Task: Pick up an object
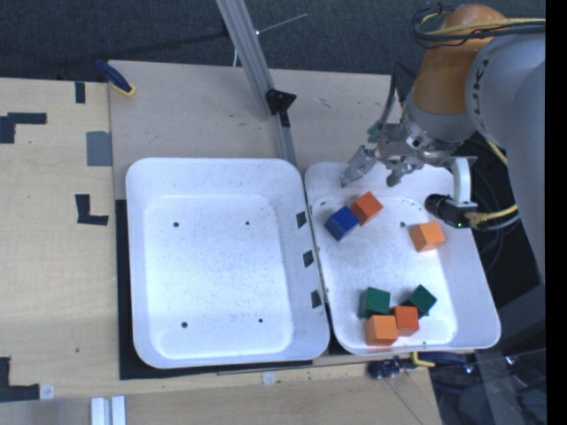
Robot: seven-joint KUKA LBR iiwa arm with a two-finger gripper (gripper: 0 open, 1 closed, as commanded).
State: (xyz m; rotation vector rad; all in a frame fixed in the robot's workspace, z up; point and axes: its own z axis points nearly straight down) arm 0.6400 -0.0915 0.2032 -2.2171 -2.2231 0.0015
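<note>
The end effector (pixel 377 171) hangs over the far edge of the right-hand shallow white bin (pixel 461 277), its two metal fingers (pixel 356 166) spread apart with nothing between them. Just below it lie a blue cube (pixel 341 223) and an orange cube (pixel 367 207), touching each other. A lighter orange cube (pixel 427 235) sits apart toward the right wall. Near the front wall cluster two green blocks (pixel 375 301) and two orange blocks (pixel 383 328). The left-hand shallow white bin (pixel 142 264) stands alongside on the table (pixel 53 264).
</note>
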